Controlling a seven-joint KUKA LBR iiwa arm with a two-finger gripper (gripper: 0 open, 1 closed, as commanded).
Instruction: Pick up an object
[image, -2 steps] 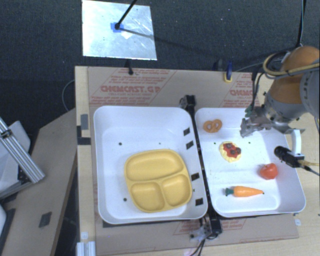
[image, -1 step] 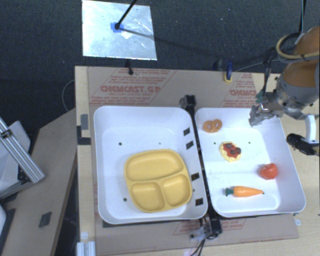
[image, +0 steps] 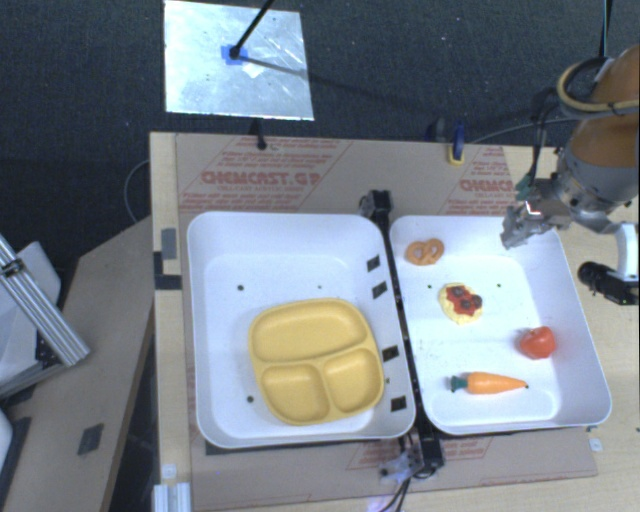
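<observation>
Pincer (image: 519, 232) over right bin's (image: 570, 300) top edge | grip state: can't tell | nothing lifted; you've pretzel (image: 424, 251) nearest.

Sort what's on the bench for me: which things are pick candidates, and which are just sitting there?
Pick candidates, all in the right bin:
pretzel
pizza
tomato
carrot
The gripper is over that bin's far right corner.

Just sitting there:
yellow tray in the left bin
foil sheet beyond the bench

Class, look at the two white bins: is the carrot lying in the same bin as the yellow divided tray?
No: the carrot lies in the right bin, while the yellow tray sits in the left bin.
</observation>
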